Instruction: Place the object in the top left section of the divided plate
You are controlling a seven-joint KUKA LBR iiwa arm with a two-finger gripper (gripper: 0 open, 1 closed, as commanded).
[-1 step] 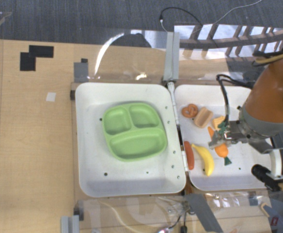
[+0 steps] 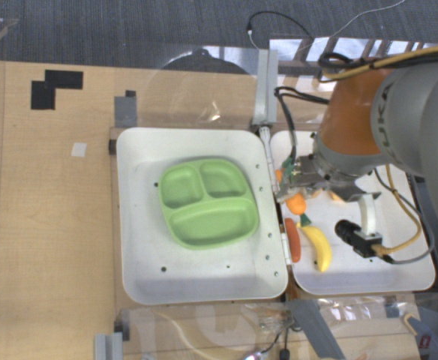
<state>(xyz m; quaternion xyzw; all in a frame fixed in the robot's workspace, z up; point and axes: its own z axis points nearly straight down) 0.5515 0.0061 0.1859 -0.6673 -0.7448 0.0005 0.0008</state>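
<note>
I see the grey arm's two-finger gripper [image 2: 294,187] low over the left edge of the right white bin [image 2: 399,276], right of frame centre; I cannot tell how it is set. A small orange round fruit [image 2: 296,204] sits just beneath it, near a red sausage-shaped piece [image 2: 293,240] and a yellow banana [image 2: 318,247]. The green divided plastic plate [image 2: 208,202] lies in the left white bin [image 2: 140,261], centre frame.

green divided plate [image 2: 208,203] compartments unobstructed, arm [image 2: 376,118] over right bin [image 2: 399,276]
</note>
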